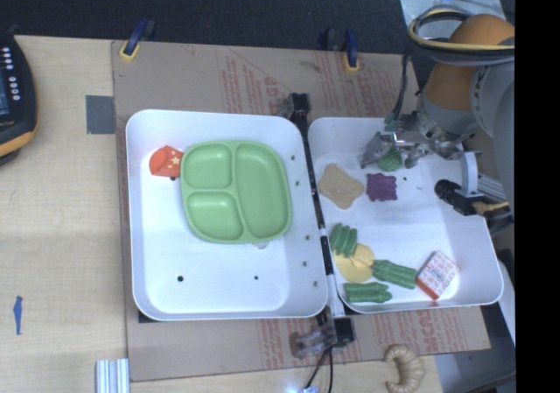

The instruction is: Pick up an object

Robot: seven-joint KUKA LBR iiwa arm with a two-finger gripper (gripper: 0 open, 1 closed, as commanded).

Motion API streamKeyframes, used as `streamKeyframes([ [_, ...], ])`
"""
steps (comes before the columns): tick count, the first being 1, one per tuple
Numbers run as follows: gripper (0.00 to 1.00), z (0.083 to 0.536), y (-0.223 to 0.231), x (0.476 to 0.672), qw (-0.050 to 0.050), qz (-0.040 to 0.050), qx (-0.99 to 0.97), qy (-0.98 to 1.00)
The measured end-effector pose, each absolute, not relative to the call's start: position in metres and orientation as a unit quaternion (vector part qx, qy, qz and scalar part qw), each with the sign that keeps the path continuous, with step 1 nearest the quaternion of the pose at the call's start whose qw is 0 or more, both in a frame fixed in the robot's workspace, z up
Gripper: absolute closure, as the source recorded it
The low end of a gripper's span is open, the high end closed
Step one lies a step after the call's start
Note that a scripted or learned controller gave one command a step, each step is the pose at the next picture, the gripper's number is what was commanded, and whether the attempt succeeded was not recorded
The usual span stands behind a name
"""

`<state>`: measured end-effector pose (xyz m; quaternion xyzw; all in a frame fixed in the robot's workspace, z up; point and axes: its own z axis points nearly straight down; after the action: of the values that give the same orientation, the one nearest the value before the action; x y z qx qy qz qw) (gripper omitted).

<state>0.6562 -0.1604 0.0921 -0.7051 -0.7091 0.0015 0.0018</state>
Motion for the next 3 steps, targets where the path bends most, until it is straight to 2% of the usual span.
streamKeyframes([
  [1, 0.00, 0.092, -0.162, 0.614, 0.003, 0.0029, -0.706, -0.708],
  [2, 1.00, 0.103, -0.163, 0.617, 0.001, 0.0020, -0.705, -0.709],
  [3, 0.00, 0.103, -0.163, 0.617, 0.001, 0.0024, -0.705, -0.709],
])
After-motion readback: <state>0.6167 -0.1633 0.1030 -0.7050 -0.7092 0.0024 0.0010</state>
